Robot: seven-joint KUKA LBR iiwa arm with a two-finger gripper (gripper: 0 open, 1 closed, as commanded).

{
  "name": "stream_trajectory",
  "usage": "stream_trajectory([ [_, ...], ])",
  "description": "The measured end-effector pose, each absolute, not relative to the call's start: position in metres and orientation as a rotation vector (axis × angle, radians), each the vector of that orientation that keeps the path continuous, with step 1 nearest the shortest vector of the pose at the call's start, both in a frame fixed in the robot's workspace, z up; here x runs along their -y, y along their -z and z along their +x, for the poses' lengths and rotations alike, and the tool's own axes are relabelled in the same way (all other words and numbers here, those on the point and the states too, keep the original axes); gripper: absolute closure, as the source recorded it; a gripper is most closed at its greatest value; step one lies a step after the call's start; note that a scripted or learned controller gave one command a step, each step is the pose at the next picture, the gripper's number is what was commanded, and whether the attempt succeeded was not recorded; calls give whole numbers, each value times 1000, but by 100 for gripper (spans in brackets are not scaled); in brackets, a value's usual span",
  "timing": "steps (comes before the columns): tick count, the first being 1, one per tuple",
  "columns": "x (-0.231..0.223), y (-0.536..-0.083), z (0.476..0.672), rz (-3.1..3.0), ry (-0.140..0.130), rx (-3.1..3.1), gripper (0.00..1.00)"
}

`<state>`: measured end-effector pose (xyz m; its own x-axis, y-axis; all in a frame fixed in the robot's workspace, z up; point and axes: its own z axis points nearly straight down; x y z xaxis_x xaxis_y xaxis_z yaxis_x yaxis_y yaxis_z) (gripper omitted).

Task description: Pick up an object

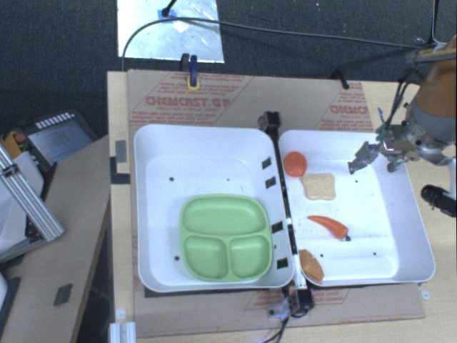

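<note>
White right bin [400, 263] lies bare under the open, empty hand [376, 160] near its far edge.

One fixed camera looks down at a slant from above the bench [235, 91], taking in both bins [207, 145].

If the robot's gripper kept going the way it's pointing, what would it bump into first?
Probably the slice of bread. The gripper points left and downward across the right bin, and the bread lies nearest along that line. Depth is hard to judge, so it might touch the bin floor first.
</note>
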<state>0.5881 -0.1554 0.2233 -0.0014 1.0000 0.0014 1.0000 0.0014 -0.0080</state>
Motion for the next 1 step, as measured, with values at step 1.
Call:
stream_trajectory([
  [1, 155, -228, 590, -2219, 1, 2226, 0],
])
